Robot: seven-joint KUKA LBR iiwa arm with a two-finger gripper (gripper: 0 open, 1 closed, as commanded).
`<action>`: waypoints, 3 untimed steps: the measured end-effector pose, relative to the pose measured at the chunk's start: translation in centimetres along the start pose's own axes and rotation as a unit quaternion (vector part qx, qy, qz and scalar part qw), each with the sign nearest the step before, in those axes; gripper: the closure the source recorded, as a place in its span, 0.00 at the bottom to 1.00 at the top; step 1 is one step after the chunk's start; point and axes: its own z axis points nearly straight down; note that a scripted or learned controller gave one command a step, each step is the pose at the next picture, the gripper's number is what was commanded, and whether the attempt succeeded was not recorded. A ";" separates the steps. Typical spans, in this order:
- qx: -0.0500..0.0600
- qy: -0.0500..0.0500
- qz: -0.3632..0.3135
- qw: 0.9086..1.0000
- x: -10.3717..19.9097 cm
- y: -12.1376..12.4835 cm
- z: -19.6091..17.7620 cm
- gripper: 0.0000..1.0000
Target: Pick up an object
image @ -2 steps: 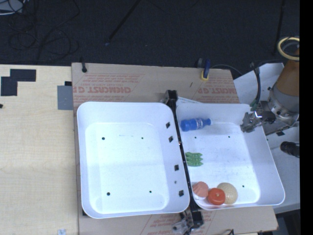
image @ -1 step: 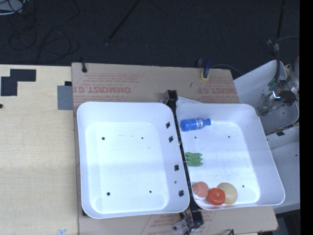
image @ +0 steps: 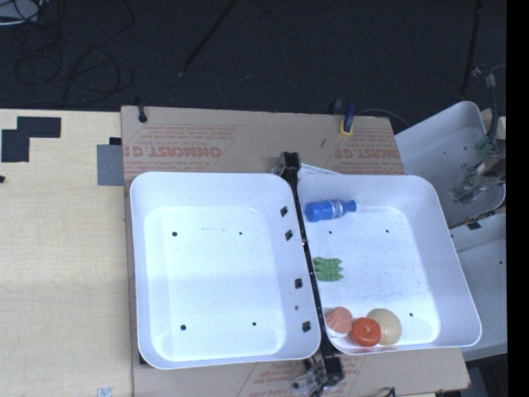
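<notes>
- Objects for the pick all lay in the right bin (image: 430,222) when I checked: a blue bottle (image: 329,210) at about 11 o'clock of that bin, on its side near the divider; a small green item (image: 327,269) at about 9 o'clock, also by the divider; and a cluster at 7 o'clock in the near corner, made of a pinkish piece (image: 338,319), a red round piece (image: 365,332) and a pale round one (image: 386,324), touching one another.
- Left bin (image: 140,222) showed only its white floor and a few dark dots.
- Progress, as I judged it: nothing was lifted and every item rested on the bin floor. Choosing a target, approach, grasp and lift all remained.
- Gripper (image: 483,172) appeared to sit at 3 o'clock of the frame, beyond the right bin's far edge and well apart from every item. Too cluttered and small there; I could not tell how its claw stood, and saw nothing in it.
- Writing: red print on the cardboard sheet (image: 207,139) under the bins, upside down from my view, looked like "CHEMCAST", repeated. Bottle label was unreadable.
</notes>
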 end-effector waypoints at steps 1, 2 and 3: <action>0.006 0.002 -0.001 1.000 0.2 -4.2 10.1 1.00; -0.005 -0.002 -0.002 1.000 0.0 -4.5 -1.2 1.00; 0.006 0.002 0.000 1.000 0.2 -7.9 8.5 1.00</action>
